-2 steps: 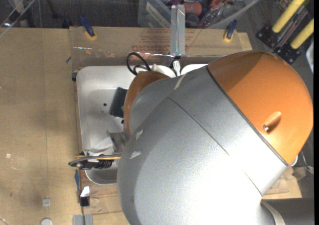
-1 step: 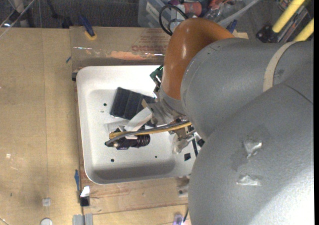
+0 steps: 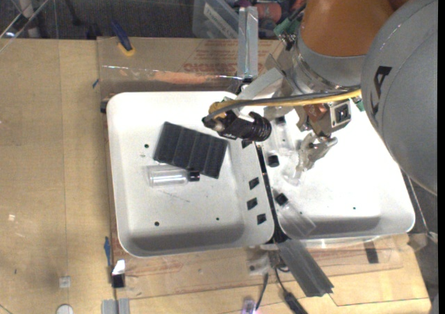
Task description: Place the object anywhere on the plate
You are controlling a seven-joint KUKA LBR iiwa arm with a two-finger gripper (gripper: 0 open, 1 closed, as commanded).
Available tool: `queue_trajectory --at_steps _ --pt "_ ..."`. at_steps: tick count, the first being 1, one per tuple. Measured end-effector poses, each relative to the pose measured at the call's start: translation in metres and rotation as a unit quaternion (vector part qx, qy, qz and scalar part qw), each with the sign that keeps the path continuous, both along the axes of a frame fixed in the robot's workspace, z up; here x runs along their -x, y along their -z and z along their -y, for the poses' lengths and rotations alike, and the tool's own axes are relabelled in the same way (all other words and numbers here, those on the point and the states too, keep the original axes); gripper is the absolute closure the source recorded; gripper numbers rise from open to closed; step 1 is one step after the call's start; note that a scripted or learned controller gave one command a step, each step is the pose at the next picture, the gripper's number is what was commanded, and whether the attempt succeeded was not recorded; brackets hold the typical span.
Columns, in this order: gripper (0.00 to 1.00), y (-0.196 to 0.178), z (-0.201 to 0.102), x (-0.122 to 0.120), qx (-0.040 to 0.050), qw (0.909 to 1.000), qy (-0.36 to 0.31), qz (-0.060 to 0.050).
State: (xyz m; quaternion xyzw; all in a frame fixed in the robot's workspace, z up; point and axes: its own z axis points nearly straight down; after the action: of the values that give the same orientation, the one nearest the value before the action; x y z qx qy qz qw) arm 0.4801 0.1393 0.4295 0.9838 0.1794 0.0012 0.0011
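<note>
While my arm [image 3: 389, 48] reaches in from the right over the two white bins, my tool [image 3: 316, 147] hangs above the right bin [image 3: 361, 201], close to the divider between them. Its pale fingers [image 3: 311, 153] point down toward the bin floor, but glare and clutter hide the tips, so I cannot tell how far apart they stand or whether anything sits between them. A dark cylinder-like piece [image 3: 243, 127] juts leftward from my wrist assembly over the divider, with a thin yellowish rod [image 3: 278, 101] running across above it. In the left bin [image 3: 132, 222] lies a black ribbed block [image 3: 190, 149], a flat rectangle whose long axis runs from upper left to lower right, its ridges crossing that axis. Just beside its lower edge, perhaps touching it, lies a small clear cylinder [image 3: 167, 176] on its side, its long axis roughly left to right, with a dark cap [image 3: 192, 176] at the right end. The bins sit on a wooden table [image 3: 49, 167].
</note>
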Motion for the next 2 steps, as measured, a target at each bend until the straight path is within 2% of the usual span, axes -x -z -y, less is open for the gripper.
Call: queue_trajectory --at_steps 1,2 --pt "1.00 -0.010 0.001 -0.001 0.0007 1.0000 0.001 0.001" --pt "1.00 0.036 0.053 -0.076 -0.0003 0.9994 0.035 -0.003"
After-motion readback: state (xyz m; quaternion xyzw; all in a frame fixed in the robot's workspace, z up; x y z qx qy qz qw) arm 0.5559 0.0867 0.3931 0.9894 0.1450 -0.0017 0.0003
